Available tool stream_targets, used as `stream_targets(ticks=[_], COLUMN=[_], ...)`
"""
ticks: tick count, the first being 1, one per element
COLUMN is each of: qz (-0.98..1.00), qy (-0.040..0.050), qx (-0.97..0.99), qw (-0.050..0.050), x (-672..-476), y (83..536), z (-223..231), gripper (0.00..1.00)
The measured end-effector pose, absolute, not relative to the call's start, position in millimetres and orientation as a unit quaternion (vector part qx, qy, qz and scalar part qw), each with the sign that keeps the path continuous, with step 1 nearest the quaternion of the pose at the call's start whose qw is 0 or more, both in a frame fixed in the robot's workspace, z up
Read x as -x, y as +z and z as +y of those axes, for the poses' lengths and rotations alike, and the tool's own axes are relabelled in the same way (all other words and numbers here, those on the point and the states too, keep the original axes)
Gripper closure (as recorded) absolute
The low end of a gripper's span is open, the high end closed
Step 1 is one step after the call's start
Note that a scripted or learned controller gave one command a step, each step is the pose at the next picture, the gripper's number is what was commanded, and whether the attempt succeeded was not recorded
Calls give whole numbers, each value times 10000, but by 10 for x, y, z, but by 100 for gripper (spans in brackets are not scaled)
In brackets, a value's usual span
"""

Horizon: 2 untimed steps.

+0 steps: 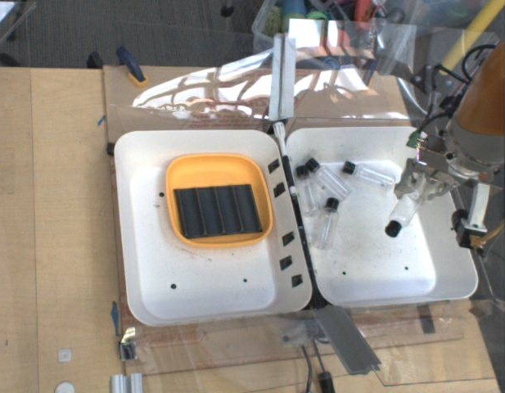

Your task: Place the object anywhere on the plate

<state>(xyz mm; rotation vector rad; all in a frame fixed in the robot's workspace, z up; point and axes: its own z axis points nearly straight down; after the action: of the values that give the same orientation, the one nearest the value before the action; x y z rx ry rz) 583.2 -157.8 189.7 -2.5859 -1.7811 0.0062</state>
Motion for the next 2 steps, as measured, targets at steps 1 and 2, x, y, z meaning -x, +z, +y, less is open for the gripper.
stream_targets(ticks=[1, 2], qz=[-5671, -5374], qy=[18, 13], qx=[8236, 8433], qw=[8, 4], x=[-5833, -6322], y=[1899, 1816], z=[-1578, -2078], gripper=[0, 0])
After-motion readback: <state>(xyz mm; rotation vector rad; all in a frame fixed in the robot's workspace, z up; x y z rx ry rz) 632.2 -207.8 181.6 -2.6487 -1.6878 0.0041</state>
